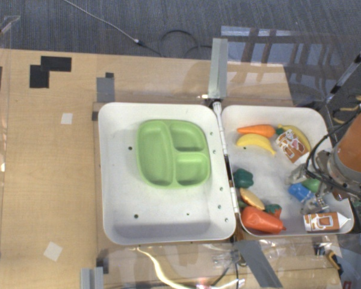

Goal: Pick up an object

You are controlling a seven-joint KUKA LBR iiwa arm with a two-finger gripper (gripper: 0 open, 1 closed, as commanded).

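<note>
Probably the gripper (whether it is spread or pinched, I cannot tell) should settle squarely over the blue toy in the right bin, avoiding the neighbouring carton.

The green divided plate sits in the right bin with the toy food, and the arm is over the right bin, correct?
Not quite. The camera view shows the green plate alone in the left bin; the toy food and the arm are at the right bin.

One fixed camera looks down at a slant on both white bins, arm entering from the right.
</note>
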